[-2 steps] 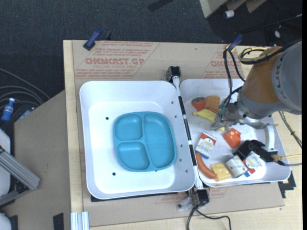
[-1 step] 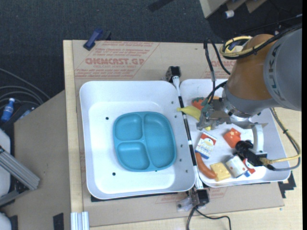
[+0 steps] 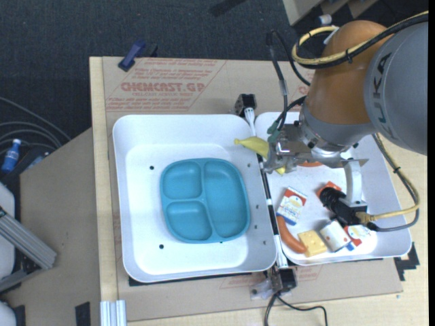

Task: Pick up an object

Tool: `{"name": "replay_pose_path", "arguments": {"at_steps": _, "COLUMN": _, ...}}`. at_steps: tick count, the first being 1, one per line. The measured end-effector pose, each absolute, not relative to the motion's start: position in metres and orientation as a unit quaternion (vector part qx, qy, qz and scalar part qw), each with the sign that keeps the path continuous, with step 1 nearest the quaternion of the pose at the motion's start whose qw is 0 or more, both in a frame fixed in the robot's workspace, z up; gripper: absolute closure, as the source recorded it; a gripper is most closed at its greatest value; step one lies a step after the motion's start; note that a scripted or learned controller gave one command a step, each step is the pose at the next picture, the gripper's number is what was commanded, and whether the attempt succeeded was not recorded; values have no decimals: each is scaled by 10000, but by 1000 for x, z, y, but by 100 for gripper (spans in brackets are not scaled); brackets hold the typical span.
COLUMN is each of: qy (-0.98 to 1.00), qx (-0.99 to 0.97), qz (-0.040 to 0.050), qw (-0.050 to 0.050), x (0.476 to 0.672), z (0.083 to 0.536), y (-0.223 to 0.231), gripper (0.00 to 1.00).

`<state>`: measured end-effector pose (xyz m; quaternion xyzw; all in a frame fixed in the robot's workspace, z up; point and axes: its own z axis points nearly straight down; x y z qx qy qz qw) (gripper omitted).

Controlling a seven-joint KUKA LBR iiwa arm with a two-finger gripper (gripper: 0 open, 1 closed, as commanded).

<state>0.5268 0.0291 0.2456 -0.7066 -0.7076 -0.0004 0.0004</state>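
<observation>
On the surface [image 3: 163, 80], a pale board with red printed lettering: two shallow white bins, side by side.

Left bin [image 3: 136, 155]: one blue plate [image 3: 204, 199] with three compartments, lying flat near the bin's middle.

Right bin [image 3: 389, 192], contents counted:
- One banana [image 3: 251, 145], yellow, at the bin's far left corner, close against the wall shared with the left bin. Its long axis runs roughly left to right across the view, sloping slightly down to the right. The tapered tip points left and the right end disappears under the hand.
- One small carton [image 3: 291, 206], white with blue and orange, near the middle.
- One orange sausage-shaped piece [image 3: 285, 235], along the near left wall.
- One yellow cheese block [image 3: 311, 242], touching that piece at the near edge.
- One white cylinder [image 3: 333, 235], just beside the cheese block.
- One red, white and blue packet [image 3: 358, 235], beside the cylinder.
- One red-orange item [image 3: 331, 187], partly hidden, kind not clear.

Arm [image 3: 360, 80]: one, grey with an orange band, over the right bin. The hand [image 3: 277, 158] hangs just to the right of the banana. Whether it is apart or together cannot be told.
</observation>
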Motion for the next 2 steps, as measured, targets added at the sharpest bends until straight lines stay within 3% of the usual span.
{"name": "replay_pose_path", "arguments": {"at_steps": 1, "qy": -7076, "qx": -7066, "qz": 10, "qw": 14, "x": 496, "z": 266, "y": 46, "gripper": 100}}
{"name": "replay_pose_path", "arguments": {"at_steps": 2, "qy": -7067, "qx": -7075, "qz": 1, "qw": -7, "x": 527, "z": 255, "y": -10, "gripper": 100}}
